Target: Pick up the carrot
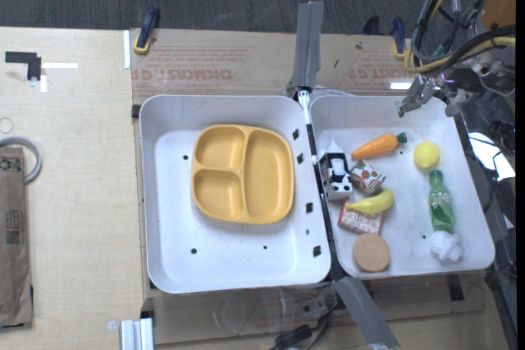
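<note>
The left bin point(156, 201), well left of the hand, holds a yellow three-compartment plate point(244, 174). The right bin point(476, 201) holds the carrot point(377, 146) (orange, tapered, green-topped), lying below and left of the hand, apart from it; a smooth banana point(371, 203), a round lemon point(426, 155) and a green bottle point(440, 200) lie lower. The hand point(418, 98) hovers at the bin's far rim; its opening cannot be told.

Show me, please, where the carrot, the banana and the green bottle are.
carrot point(376, 146): camera view, middle of its orange body.
banana point(371, 203): camera view, middle of its yellow curve.
green bottle point(440, 206): camera view, on its label.
</note>
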You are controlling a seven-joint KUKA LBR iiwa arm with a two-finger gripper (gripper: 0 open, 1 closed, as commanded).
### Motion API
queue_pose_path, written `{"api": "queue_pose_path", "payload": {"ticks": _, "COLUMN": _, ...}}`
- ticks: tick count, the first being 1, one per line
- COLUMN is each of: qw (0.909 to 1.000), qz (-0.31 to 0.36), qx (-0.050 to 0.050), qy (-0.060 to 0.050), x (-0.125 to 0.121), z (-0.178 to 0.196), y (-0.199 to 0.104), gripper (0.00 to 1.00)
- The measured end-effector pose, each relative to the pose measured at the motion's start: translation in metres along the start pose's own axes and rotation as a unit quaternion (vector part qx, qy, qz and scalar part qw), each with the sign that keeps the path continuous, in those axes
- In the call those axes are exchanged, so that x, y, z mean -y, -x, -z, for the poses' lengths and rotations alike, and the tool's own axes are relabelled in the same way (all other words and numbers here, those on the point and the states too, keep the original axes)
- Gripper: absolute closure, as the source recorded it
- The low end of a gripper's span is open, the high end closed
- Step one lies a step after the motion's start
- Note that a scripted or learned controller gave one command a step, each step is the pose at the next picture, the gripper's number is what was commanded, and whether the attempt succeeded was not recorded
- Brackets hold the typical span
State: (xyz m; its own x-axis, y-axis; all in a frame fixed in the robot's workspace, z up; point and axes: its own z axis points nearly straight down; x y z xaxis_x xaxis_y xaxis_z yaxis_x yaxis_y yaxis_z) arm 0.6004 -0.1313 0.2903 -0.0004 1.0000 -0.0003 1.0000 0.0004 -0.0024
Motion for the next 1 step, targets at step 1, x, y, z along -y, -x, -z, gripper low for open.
{"api": "queue_pose_path", "payload": {"ticks": 1, "qw": 0.9996, "qz": -0.029, "qx": 0.001, "qy": 0.000, "x": -0.0364, "z": -0.0984, "y": 0.0251, "gripper": 0.00}}
